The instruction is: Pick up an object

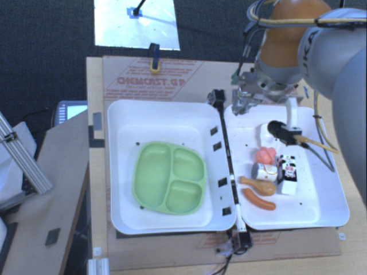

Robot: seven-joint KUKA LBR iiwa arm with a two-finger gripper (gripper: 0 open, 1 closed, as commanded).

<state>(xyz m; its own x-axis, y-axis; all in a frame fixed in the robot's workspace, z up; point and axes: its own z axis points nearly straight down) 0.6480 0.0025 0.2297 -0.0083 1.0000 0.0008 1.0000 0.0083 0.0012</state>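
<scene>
Claw (243, 103) poised over the far left corner of the right bin (335, 208), well apart from every toy; whether released or clenched, cannot tell. Grey arm (338, 56) reaching in from the far right, orange band (289, 27) above the wrist, wrist pointed down. Nearest in that bin, a red sausage (259, 200); just beyond, a brown drumstick (258, 184); right of it, a cow-patterned carton (288, 175); farther, a pink toy (265, 154). In the left bin (123, 153), a green divided plate (170, 177). Both bins side by side on the bench (96, 176).
</scene>
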